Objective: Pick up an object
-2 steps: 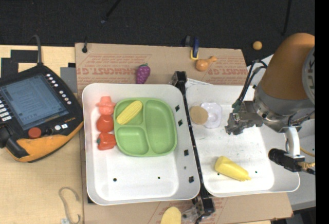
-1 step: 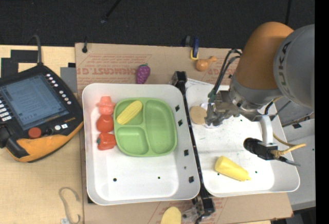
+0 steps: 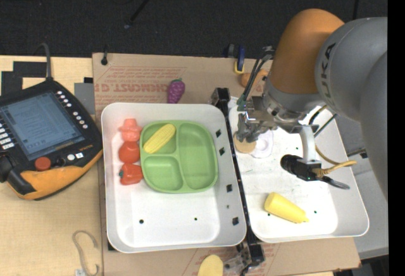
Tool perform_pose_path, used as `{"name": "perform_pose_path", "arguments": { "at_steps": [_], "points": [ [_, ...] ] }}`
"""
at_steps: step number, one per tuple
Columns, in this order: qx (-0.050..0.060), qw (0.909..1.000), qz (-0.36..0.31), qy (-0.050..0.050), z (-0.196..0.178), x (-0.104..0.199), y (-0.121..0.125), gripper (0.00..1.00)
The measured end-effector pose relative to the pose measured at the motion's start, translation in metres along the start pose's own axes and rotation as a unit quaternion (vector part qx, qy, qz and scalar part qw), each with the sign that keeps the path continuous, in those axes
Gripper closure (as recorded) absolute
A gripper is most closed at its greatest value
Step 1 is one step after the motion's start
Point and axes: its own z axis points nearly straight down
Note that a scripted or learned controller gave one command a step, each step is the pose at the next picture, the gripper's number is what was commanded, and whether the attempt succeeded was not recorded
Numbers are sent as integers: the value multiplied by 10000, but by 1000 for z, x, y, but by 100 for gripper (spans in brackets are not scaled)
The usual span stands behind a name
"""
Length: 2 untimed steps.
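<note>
My gripper (image 3: 248, 131) hangs low over the far left corner of the right bin (image 3: 342, 218), next to the divider between the bins. A small tan round object (image 3: 243, 146) lies right under its tip; whether they touch is unclear. A yellow cone-shaped piece (image 3: 285, 207) lies in the right bin's near part, well apart from the gripper. In the left bin (image 3: 164, 224) sits a green divided plate (image 3: 190, 173) with a yellow corn cob (image 3: 158, 137) in its far left compartment. Red and pink toys (image 3: 129, 153) line the plate's left side.
A purple toy (image 3: 176, 90) lies on the cardboard behind the left bin. An orange object (image 3: 245, 77) sits behind the right bin, partly hidden by the arm. A yellow object (image 3: 211, 264) rests below the bins' near edge. A teach pendant (image 3: 44, 132) lies at the left.
</note>
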Motion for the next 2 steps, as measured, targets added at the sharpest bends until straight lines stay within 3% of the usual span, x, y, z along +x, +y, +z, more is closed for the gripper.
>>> {"name": "perform_pose_path", "arguments": {
  "at_steps": [1,2],
  "points": [
    [0,10000,-1,3,-7,48,23,100],
    [12,10000,16,-7,7,70,32,100]
  ]
}}
